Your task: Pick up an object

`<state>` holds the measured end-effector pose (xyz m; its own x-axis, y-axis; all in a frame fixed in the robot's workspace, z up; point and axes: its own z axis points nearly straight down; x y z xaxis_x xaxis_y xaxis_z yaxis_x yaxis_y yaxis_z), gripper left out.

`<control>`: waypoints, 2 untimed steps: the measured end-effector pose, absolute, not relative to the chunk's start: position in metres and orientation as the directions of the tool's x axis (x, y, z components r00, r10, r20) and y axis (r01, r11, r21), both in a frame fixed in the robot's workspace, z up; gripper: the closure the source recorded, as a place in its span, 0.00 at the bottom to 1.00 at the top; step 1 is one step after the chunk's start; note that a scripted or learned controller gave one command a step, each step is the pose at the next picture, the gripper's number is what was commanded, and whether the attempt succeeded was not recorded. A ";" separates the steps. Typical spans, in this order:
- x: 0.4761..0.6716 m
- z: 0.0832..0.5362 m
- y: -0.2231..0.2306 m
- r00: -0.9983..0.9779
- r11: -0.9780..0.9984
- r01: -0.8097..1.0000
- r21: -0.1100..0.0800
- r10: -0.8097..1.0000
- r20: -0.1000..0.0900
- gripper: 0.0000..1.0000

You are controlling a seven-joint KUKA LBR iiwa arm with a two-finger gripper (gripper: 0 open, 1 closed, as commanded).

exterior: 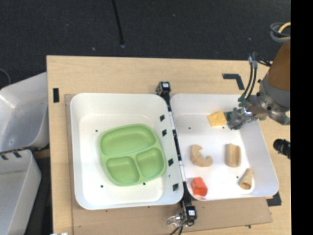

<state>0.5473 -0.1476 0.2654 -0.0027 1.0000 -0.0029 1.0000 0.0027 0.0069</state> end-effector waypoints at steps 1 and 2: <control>0.555 0.273 -0.095 -0.006 0.006 1.000 0.003 1.000 0.000 1.00; 0.564 0.258 -0.043 -0.006 0.006 1.000 0.000 1.000 0.000 1.00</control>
<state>0.5644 -0.0427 0.2577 -0.0058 1.0000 0.0001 1.0000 0.0058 -0.0004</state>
